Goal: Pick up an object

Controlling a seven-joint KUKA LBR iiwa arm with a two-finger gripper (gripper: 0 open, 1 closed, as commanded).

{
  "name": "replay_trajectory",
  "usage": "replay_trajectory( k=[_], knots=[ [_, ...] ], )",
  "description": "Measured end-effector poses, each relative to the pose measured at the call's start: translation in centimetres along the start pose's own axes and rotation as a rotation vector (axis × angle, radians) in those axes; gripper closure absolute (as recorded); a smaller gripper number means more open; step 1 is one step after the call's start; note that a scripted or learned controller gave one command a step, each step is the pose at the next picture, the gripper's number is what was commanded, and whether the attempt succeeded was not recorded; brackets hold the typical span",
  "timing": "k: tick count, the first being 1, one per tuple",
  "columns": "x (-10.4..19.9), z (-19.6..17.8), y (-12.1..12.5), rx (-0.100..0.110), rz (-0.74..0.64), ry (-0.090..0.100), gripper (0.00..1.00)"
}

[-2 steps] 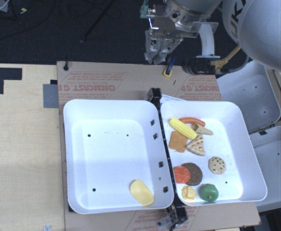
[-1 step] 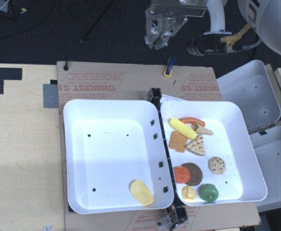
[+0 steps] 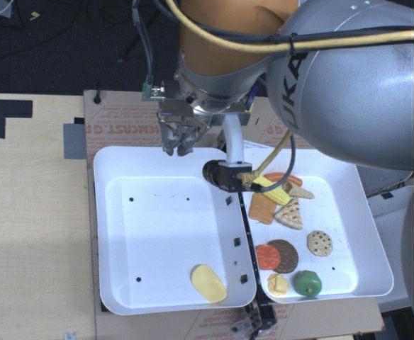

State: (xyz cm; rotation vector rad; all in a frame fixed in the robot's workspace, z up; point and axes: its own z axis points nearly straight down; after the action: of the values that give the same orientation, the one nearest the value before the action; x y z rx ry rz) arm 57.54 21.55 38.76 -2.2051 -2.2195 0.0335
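Observation:
My gripper [image 3: 178, 146] hangs over the far rim of the left bin [image 3: 115, 190], close to the divider between the bins. I see nothing held in it. A pale yellow oval object [image 3: 208, 283] lies in the left bin near its front edge, well in front of the gripper. The right bin [image 3: 366, 246] holds several toy foods: an orange cracker [image 3: 261, 208], a triangular slice [image 3: 291, 215], a speckled cookie [image 3: 320, 243], a red disc [image 3: 266, 256] overlapping a brown disc [image 3: 286, 255], a small yellow piece [image 3: 278, 284] and a green apple [image 3: 308, 283].
The big grey arm [image 3: 349, 69] covers the upper right and overhangs the far part of the right bin. A red piece [image 3: 283, 178] and a tan piece [image 3: 300, 192] lie partly under it. Bare bench [image 3: 30, 225] stretches to the left.

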Motion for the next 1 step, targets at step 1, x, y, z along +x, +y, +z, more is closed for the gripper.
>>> replay_trajectory(
  k=[1],
  knots=[
    [2.81,-8.52,-0.38,-0.025,0.003,0.006,1.0]
  ],
)
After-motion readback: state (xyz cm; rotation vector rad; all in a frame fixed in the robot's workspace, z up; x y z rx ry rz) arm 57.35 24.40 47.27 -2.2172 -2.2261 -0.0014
